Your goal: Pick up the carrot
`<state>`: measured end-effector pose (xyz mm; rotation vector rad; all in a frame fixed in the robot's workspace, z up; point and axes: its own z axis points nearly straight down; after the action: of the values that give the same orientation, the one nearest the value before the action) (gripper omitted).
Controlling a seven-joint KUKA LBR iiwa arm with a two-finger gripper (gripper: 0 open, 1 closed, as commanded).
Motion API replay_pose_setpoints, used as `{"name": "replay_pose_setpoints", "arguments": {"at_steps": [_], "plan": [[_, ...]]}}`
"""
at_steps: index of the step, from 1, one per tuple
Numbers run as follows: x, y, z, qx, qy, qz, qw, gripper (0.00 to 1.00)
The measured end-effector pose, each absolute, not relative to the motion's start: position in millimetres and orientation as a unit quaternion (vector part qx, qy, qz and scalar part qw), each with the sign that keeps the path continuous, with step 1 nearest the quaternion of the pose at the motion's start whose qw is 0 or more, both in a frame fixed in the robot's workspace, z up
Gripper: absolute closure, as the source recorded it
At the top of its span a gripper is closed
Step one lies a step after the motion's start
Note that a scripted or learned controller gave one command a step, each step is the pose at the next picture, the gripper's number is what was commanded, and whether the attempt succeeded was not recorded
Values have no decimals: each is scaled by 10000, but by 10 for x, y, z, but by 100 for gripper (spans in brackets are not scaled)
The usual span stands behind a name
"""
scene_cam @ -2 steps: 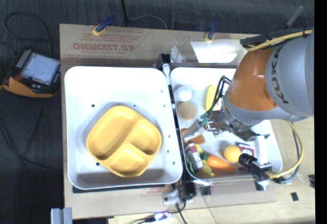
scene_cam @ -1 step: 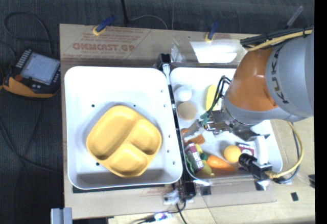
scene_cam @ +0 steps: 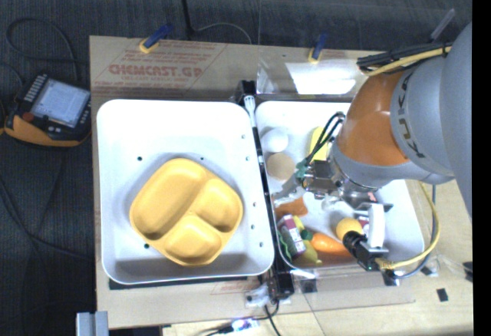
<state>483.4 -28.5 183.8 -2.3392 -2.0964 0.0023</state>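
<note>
The carrot [scene_cam: 331, 245], orange with a green end, lies near the front edge of the right bin [scene_cam: 406, 228]. My gripper [scene_cam: 310, 178] hangs over the middle of that bin, behind and a little left of the carrot, under the grey arm with its orange band [scene_cam: 374, 131]. Nothing can be seen held in it. The arm's bulk hides much of the bin's right half.
Around the carrot lie a small orange piece [scene_cam: 292, 207], a dark multicoloured item [scene_cam: 291, 233], a yellow piece [scene_cam: 349, 228], a white egg [scene_cam: 276, 141], a beige object [scene_cam: 281, 167] and a yellow-green item [scene_cam: 317, 141]. The left bin [scene_cam: 115, 127] holds a yellow divided plate [scene_cam: 186, 210].
</note>
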Motion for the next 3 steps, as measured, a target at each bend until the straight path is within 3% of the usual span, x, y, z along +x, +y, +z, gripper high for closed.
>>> {"name": "replay_pose_setpoints", "arguments": {"at_steps": [1, 2, 3], "plan": [[4824, -942, 1190, -7691, -6391, 17, 8, 0], [4826, -937, 1285, -7688, -6395, 19, 11, 100], [4826, -937, 1284, -7688, -6395, 19, 12, 0]]}}
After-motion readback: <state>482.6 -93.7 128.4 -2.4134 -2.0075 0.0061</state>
